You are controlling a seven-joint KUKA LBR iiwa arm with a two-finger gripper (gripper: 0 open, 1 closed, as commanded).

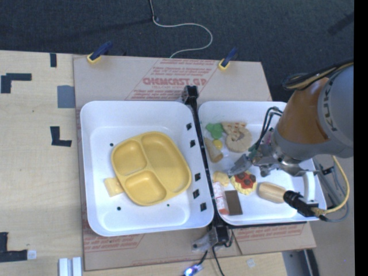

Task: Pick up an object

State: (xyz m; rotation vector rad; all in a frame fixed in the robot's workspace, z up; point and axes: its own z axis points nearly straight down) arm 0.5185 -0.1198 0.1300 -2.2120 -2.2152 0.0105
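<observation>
The right bin (pixel 299 213) holds several toy foods. A green piece (pixel 214 130) and a tan cookie (pixel 236 135) lie at its far side. A pale yellow piece (pixel 214 149) is by the left wall. Nearer the front lie a red and yellow piece (pixel 245 182), a tan bread roll (pixel 271 192) and a brown block (pixel 232 202). My gripper (pixel 242 165) hangs low over the middle of this bin, just above the red and yellow piece and in front of the cookie. Nothing shows held in it.
The left bin (pixel 95 211) holds a yellow divided plate (pixel 150 167) with a small yellow block (pixel 112 186) at its front left. The arm's grey and orange body (pixel 307 125) covers the right bin's right side. A black clip (pixel 190 94) sits where the bins meet.
</observation>
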